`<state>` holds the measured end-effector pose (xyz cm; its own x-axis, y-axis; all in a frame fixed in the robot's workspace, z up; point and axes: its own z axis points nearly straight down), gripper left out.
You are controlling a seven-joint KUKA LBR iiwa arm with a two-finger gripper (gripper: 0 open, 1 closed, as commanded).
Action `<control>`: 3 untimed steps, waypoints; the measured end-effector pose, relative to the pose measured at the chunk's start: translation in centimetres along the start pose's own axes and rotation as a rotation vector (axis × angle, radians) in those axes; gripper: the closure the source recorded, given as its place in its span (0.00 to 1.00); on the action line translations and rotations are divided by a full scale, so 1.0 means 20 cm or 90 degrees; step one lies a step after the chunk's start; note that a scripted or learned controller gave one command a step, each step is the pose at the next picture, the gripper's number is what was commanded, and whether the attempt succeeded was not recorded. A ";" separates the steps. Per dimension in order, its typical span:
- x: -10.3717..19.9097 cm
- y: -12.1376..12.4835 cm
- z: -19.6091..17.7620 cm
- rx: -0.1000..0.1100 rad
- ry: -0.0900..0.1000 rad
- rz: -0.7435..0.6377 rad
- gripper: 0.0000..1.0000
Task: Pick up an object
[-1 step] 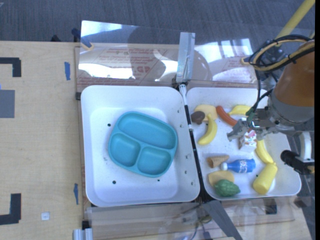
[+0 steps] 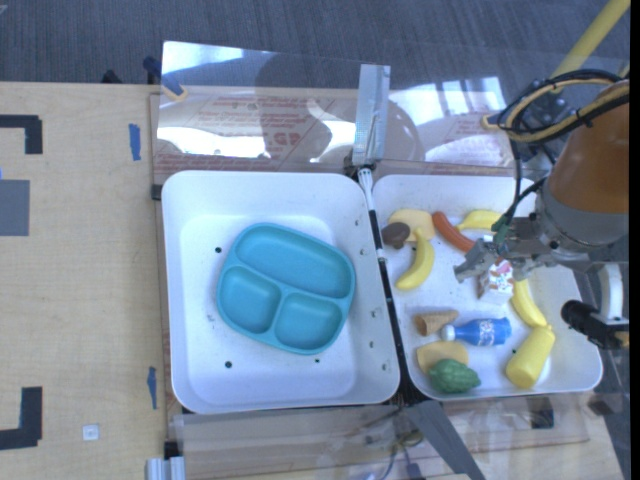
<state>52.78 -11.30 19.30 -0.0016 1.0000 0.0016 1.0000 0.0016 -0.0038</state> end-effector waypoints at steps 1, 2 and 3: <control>-0.13 0.27 0.38 -0.024 -0.007 0.029 0.00; -0.27 0.44 0.42 -0.027 -0.005 0.038 0.00; -0.30 0.47 0.34 -0.040 -0.014 0.037 1.00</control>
